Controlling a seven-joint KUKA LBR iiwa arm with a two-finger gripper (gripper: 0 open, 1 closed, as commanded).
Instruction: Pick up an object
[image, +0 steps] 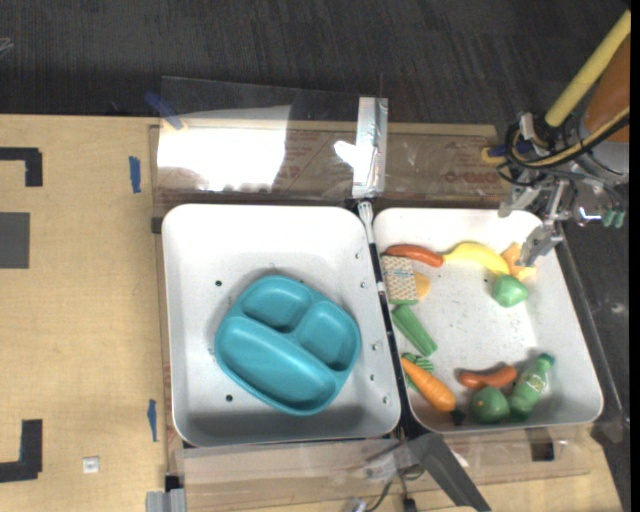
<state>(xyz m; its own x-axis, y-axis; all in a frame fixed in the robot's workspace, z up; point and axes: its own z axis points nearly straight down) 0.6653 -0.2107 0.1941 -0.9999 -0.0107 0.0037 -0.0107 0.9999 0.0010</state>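
My two-finger gripper (541, 240) hangs at the far right corner of the right-hand shallow white bin (585, 345), its tips just above a small orange-yellow toy piece (518, 262). How my tool stands, wide or closed, I cannot tell from this angle, and I see nothing clearly held in it.

Just beside that piece lies a yellow plastic banana (478, 256), and near it a light green rounded toy (509, 291). A red toy sausage (414, 255) sits along the far wall, next to a tan waffle-patterned block (400, 280). A green pea pod (413, 329) and an orange plastic carrot (429, 385) lie by the left wall. Along the near wall are a second red sausage (487, 377), a dark green round vegetable (489, 404) and a green toy bottle (531, 385).

The left white bin (190, 300) holds a teal divided plastic plate (288, 343).
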